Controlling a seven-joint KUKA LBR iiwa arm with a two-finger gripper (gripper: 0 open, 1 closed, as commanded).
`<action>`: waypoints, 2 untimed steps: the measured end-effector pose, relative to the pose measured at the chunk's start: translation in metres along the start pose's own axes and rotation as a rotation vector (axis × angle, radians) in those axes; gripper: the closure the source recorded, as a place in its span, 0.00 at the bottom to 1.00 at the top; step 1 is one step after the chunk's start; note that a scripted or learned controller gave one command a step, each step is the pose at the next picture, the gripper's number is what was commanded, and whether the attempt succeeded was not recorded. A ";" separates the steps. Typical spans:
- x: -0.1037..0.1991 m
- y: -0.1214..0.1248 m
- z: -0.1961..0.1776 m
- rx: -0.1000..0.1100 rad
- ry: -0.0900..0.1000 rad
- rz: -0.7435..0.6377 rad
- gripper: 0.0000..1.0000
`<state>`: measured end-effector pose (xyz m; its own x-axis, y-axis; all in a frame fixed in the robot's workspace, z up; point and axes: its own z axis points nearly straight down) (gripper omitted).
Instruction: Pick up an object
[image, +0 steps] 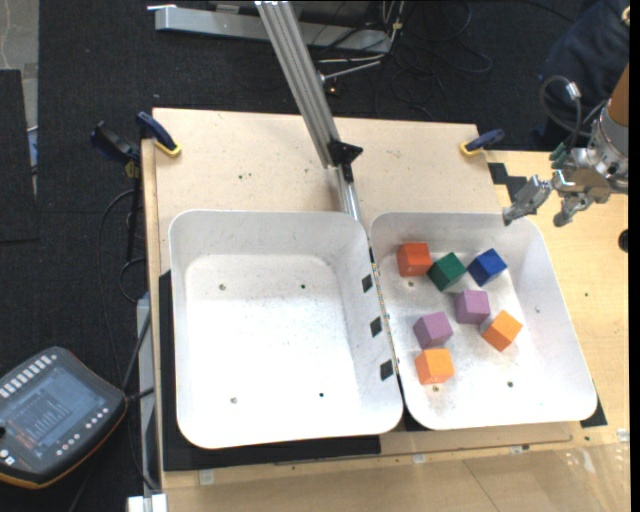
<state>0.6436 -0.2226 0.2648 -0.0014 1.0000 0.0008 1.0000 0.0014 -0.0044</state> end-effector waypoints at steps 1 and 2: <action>0.001 0.001 -0.003 -0.005 -0.002 -0.002 0.00; 0.006 -0.004 0.059 0.001 0.000 0.000 0.00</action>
<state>0.6389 -0.2165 0.2063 -0.0009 1.0000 0.0010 1.0000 0.0010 -0.0057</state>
